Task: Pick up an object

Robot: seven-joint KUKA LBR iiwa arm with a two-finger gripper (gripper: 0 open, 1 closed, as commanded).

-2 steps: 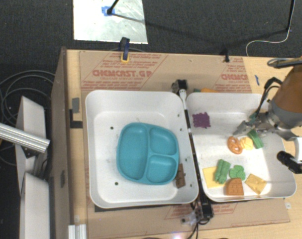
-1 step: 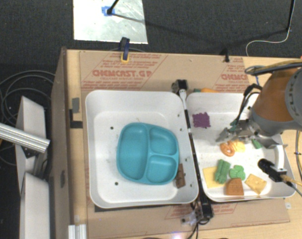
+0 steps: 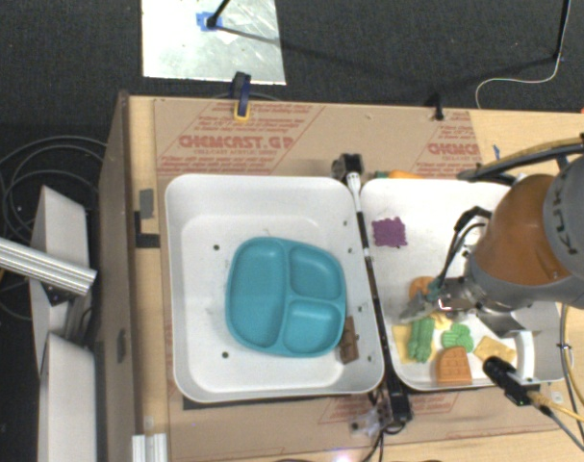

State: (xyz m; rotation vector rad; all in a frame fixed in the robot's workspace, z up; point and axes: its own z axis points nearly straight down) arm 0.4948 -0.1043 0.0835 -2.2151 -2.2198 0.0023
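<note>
The right bin (image 3: 421,210) holds several small toys. A purple piece (image 3: 389,231) lies toward its back left. At the front sit a long green piece (image 3: 422,338), a small green piece (image 3: 455,336), a tan-orange block (image 3: 453,365) and a yellow piece (image 3: 401,341). My gripper (image 3: 429,303) hangs low over this front cluster, right beside an orange piece (image 3: 421,286) and just above the long green one. The arm's wrist (image 3: 513,248) hides the bin's right side.
The left bin (image 3: 200,219) carries a teal divided plate (image 3: 286,295), with a brown item (image 3: 349,340) at its front right corner. A central rim (image 3: 361,248) separates the bins. Another yellow piece (image 3: 494,347) lies by the arm, and cables trail at the right.
</note>
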